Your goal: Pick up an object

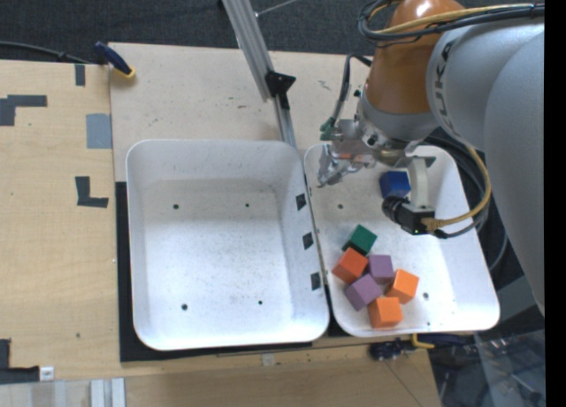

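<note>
Several small blocks lie in the right bin (469, 303). A blue block (395, 184) sits near the bin's far side, partly behind the arm. Toward the front are a green block (361, 239), an orange block (350, 264), two purple blocks (381, 267) (363, 291) and two more orange blocks (404, 285) (385, 311), huddled together. My gripper (330, 169) hangs over the far left corner of the right bin, close to the wall between the bins. It is left of the blue block and well behind the cluster. I see no block at its tip.
The left bin (212, 246) stands beside the right one, and their walls meet around (309, 228). A metal rail (252, 34) slants down from the top to the bins' far edge. The arm's bulk and cables (442, 211) overhang the right bin's far right.
</note>
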Controlling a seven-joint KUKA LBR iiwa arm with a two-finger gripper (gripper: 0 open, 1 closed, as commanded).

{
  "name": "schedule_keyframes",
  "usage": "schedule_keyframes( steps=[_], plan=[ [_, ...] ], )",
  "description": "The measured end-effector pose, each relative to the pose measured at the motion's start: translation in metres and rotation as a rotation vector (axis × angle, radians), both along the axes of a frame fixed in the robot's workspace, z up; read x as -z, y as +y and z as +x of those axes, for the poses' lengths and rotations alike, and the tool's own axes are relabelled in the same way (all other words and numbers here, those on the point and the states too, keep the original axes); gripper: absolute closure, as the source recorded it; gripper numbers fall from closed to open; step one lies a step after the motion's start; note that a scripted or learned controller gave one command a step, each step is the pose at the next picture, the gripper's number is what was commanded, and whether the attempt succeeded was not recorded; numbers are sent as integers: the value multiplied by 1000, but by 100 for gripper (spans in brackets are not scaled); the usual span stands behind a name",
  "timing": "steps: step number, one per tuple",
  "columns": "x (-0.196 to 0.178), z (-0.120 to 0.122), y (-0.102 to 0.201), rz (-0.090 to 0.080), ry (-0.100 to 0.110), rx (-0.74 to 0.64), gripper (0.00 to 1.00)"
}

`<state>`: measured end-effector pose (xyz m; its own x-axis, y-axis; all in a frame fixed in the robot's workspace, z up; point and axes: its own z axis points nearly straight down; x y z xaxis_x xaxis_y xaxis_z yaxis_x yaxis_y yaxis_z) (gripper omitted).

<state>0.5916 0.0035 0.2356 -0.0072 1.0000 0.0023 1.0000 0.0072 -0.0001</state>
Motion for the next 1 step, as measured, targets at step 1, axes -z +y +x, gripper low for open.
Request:
schedule_keyframes(
  steps=[1],
  plan=[
    [11, 17, 56, -1, 1, 0, 100]
  ],
)
